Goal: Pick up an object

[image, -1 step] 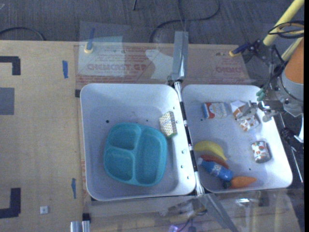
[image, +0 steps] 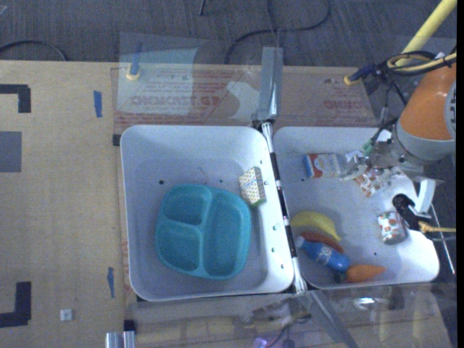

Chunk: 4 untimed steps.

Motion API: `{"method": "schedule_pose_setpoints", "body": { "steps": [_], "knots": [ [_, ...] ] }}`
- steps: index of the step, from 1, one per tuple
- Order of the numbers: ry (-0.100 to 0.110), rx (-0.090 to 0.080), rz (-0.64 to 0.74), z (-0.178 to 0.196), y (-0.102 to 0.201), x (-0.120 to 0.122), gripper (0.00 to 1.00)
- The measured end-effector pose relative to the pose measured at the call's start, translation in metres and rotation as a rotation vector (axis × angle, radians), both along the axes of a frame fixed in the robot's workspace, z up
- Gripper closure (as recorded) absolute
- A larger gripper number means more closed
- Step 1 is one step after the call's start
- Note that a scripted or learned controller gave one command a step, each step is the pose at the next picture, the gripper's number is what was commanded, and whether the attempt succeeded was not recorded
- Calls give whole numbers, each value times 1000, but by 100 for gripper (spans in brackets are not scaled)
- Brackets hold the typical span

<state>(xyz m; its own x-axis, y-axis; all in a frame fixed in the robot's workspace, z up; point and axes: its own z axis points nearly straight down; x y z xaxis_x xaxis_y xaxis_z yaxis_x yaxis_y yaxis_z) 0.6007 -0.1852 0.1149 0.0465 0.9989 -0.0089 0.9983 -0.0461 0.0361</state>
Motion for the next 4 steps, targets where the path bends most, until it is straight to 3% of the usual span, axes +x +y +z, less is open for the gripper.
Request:
{"method": "schedule_pose_setpoints", "body": {
  "steps": [1,2,3,4],
  "knots": [
    [-8,-10,-3,13,-5,1,100],
    [-5,-9,-3,12,-4,0,0],
    [-11,-12,-5,24,-7,2,100],
    [-11,-12,-5,24,-7,2,0]
  ]
}}
